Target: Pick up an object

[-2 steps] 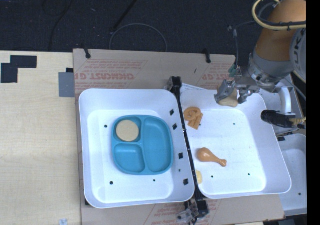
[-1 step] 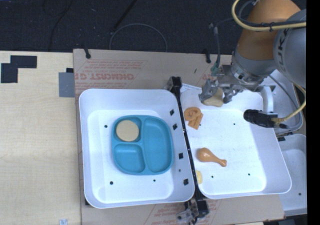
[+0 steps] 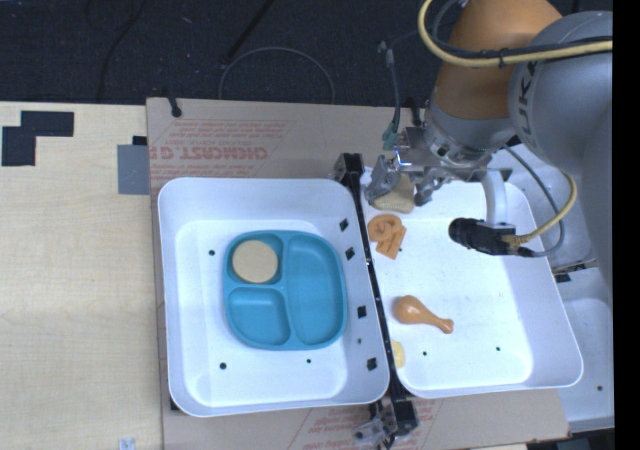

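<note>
Jaws low over the right bin's far-left corner, clamped on a pale tan piece; pretzel just below, drumstick nearer, blue plate in left bin.

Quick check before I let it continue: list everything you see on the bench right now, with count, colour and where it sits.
Bins: 2, white, side by side; left bin, right bin.
Divided plate: 1, blue, in the left bin.
Round cookie: 1, tan, in the plate's upper-left compartment.
Pretzel-like piece: 1, orange, right bin near its left wall.
Drumstick: 1, orange-brown, middle of the right bin.
Pale chunk: 1, beige, right bin's top-left corner, under the gripper.
Small piece: 1, yellowish, right bin's left wall, low; too small to identify.
Cardboard sheet: 1, brown, under both bins.
Gripper: 1, metallic, over the pale chunk.
</note>
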Action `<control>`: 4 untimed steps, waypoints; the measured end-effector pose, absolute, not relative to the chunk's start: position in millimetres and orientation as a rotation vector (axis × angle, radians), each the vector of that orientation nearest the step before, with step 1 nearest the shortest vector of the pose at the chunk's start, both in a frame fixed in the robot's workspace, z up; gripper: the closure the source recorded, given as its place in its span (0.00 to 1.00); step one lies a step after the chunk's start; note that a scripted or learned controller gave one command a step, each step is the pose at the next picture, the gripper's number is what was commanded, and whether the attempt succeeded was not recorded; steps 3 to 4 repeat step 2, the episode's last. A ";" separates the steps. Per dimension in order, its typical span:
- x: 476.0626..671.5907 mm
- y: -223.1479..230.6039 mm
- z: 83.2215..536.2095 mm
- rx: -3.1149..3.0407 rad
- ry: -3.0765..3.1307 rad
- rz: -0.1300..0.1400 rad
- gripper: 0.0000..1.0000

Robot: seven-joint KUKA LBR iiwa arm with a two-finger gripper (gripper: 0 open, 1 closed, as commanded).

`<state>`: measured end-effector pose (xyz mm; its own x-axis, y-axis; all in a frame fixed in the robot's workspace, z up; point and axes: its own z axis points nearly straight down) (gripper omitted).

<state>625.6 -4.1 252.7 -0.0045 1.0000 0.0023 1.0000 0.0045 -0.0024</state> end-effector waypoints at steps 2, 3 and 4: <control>624.7 103.8 248.8 -2.214 -2.224 0.003 1.00; 624.7 103.8 248.8 -2.214 -2.224 0.003 1.00; 624.7 103.8 248.8 -2.214 -2.224 0.003 1.00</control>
